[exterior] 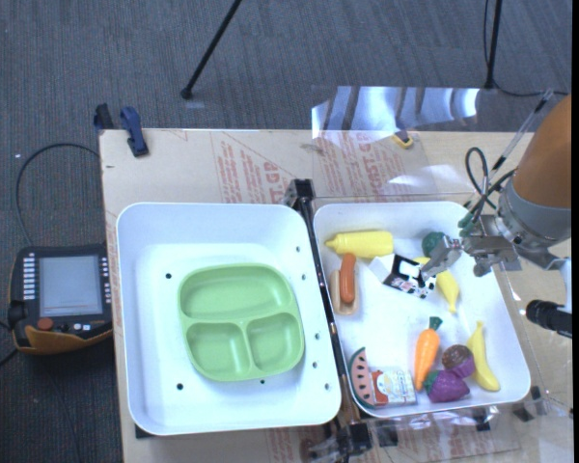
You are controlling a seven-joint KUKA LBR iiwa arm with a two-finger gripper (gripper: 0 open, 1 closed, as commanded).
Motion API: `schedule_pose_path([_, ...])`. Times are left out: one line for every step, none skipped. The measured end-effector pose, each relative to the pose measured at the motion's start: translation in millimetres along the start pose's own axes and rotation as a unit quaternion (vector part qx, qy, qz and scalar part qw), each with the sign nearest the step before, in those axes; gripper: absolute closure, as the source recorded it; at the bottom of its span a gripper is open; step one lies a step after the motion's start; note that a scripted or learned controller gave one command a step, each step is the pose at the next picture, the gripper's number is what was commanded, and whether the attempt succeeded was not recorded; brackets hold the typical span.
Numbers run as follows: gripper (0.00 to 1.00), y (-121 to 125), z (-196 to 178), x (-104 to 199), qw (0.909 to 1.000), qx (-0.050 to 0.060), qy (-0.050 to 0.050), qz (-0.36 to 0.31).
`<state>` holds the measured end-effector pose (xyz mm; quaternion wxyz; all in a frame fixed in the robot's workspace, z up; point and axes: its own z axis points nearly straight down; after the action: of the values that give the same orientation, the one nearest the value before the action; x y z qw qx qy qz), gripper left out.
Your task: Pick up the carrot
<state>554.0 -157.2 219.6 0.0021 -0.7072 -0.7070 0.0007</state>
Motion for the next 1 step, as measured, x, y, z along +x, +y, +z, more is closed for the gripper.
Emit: schedule_pose_path([0.0, -42.8, 134.8, -1.6, 0.9925, 0.001, 0.001, -0.122])
